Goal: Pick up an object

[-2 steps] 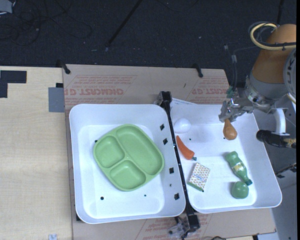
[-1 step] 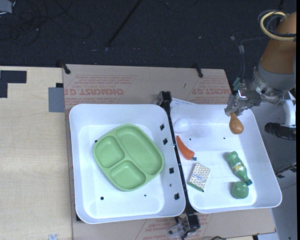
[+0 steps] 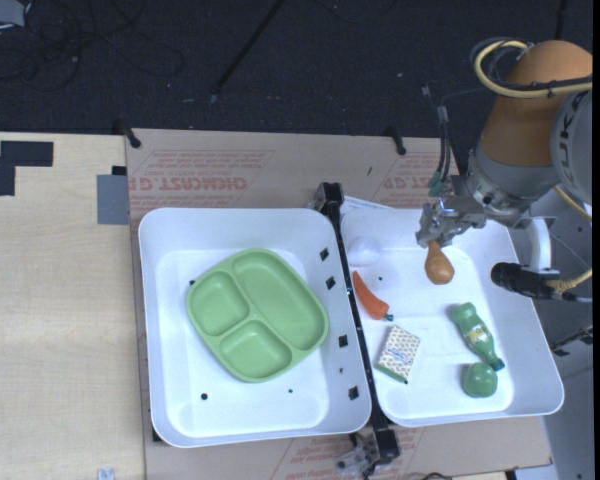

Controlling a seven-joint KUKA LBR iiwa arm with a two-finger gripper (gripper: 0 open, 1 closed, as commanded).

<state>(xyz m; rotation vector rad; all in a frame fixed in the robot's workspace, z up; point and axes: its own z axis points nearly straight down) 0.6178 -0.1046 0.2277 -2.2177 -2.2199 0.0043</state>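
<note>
1. Hanging over the upper part of the right shallow white plastic bin (image 3: pixel 540 393), the two-finger gripper (image 3: pixel 441 230) sits at the end of the grey arm with the orange band (image 3: pixel 540 73), which enters from 3 o'clock.
2. Fingers: whether spread or pressed together, cannot tell; they blur into the wrist hardware.
3. Small brown pear-shaped object (image 3: pixel 439 264) lies on the bin floor directly at 6 o'clock of the gripper, just below the tips; contact cannot be judged.
4. Other contents of right bin: orange carrot-shaped toy (image 3: pixel 369 296) near the left wall, at 8 o'clock from the brown piece; small patterned square packet (image 3: pixel 399 352) at 6 o'clock of the carrot; green bottle-shaped toy (image 3: pixel 475 332) at 4 o'clock of the brown piece; round green ball-like object (image 3: pixel 478 380) just beside the bottle's lower end.
5. Left shallow white plastic bin (image 3: pixel 165 398) holds a light green divided plastic plate (image 3: pixel 256 313) with three compartments, lying flat near centre.
</note>
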